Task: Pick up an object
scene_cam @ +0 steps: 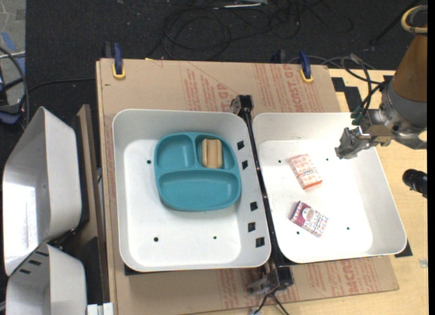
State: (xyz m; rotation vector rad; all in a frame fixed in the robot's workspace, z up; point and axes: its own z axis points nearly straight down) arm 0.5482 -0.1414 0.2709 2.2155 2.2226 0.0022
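Gripper sits over the upper right part of the right bin, arm coming in from the right edge. Finger state: can't tell from this angle, the tip is a dark blur against the white floor. Nothing visible between them, so not calling it a hold.

2 candidates in that bin:
- red-and-white packet, nearer one, lies left of and slightly below the gripper in the view. Long axis runs roughly up-down, tilted a bit toward lower right.
- purple-and-white packet, further off, down and left, near the bin's middle front. Long axis slants upper left to lower right.

Both lie flat, apart from each other and clear of the walls.

My read: the red-and-white packet is the likely target. The move needs a short shift left plus descent, with the fingers closing across its narrow side.

Left bin holds a teal divided tray with a tan block in its upper right compartment, well apart from the gripper.
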